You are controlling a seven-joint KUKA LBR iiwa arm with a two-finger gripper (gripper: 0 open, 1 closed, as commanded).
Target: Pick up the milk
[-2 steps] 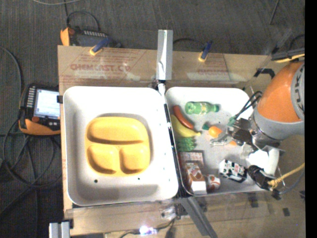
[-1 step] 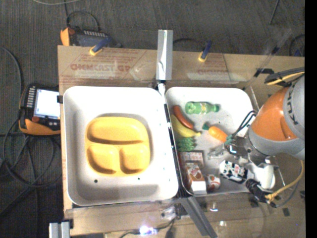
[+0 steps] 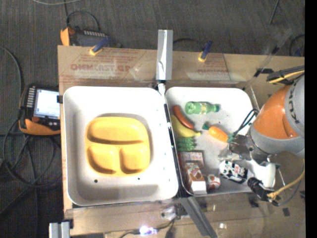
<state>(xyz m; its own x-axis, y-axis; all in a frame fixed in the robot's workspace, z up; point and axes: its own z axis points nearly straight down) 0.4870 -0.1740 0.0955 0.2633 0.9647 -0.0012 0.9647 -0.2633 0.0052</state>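
Observation:
The milk (image 3: 193, 171) is a small carton with a brown and red label and a white end. It lies in the right bin (image 3: 242, 95) near the front left corner. My gripper (image 3: 233, 170) hangs low over the front right part of the same bin, a short way to the right of the carton. A small round can (image 3: 213, 182) sits between the two. The grey wrist and orange band (image 3: 275, 119) rise behind the gripper to the right.
The right bin also holds a green bottle (image 3: 201, 107), a hot dog (image 3: 181, 116), a banana (image 3: 182, 128), a carrot (image 3: 218, 133) and a green leafy piece (image 3: 186, 144). A yellow divided tray (image 3: 119, 144) lies in the left bin (image 3: 74, 148).

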